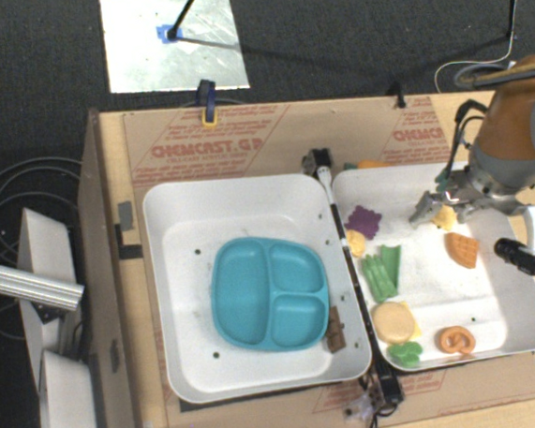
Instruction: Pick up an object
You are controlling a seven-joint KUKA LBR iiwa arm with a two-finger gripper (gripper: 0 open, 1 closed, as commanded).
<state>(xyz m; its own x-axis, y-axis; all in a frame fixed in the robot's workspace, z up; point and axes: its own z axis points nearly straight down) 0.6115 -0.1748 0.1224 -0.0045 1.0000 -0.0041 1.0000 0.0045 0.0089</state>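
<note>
Gripper (433, 207) is hovering in the right white bin (526, 310), fingers spread, gripping nothing. Nearest target, the orange wedge-shaped toy (462, 250), is lying just below-right of it; purple toy (364, 220) is sitting to its left.

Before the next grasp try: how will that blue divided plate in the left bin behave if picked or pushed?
The blue divided plate looks like rigid moulded plastic, so probably stiff and light. It lies flat in the left bin, so unlikely to tip or roll; a push would likely slide it. Its low rim may be hard to pinch.
</note>
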